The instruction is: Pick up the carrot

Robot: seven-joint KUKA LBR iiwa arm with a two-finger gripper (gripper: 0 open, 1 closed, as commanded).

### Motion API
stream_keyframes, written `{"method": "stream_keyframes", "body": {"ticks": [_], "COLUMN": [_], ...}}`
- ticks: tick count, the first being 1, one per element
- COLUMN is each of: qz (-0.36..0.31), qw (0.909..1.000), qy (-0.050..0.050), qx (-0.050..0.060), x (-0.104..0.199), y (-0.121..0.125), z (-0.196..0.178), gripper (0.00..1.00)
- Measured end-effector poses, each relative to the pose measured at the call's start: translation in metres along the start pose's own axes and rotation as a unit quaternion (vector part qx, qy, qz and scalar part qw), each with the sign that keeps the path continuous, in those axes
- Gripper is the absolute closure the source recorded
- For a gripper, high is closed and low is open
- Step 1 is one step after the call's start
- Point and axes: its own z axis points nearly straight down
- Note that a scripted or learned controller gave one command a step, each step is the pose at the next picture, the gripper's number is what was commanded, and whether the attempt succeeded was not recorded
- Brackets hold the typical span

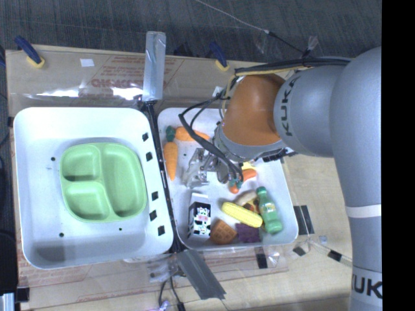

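Carrot (170,159) lies lengthwise along left wall of right bin (291,207), near far corner. Looks like light, rigid, smooth toy; grasp across thick middle. Gripper (209,169) just beside it, finger spread unclear, nothing visibly held.

Orange carrot (170,160); green plate (102,181); white bins (26,173); yellow corn (242,214).

A green divided plate (102,181) is seen lying in the left white bin (32,128). In the right white bin (285,203), a green bottle (268,215) is laid near the right wall, with a yellow corn cob (242,214) just beside it. A small black-and-white carton (201,219) is stood near the front edge, next to a brown item (222,232) and a purple one (247,234).
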Motion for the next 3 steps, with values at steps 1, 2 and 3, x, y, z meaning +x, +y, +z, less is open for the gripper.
{"method": "stream_keyframes", "body": {"ticks": [1, 2, 3], "qz": [-0.003, -0.005, -0.006], "qw": [1.0, 1.0, 1.0], "qy": [-0.001, -0.002, -0.004], "qx": [0.0, 0.0, 0.0], "x": [-0.001, -0.002, -0.004], "y": [0.001, 0.002, 0.003], "z": [-0.011, -0.021, -0.032], "gripper": [1.0, 1.0, 1.0]}}
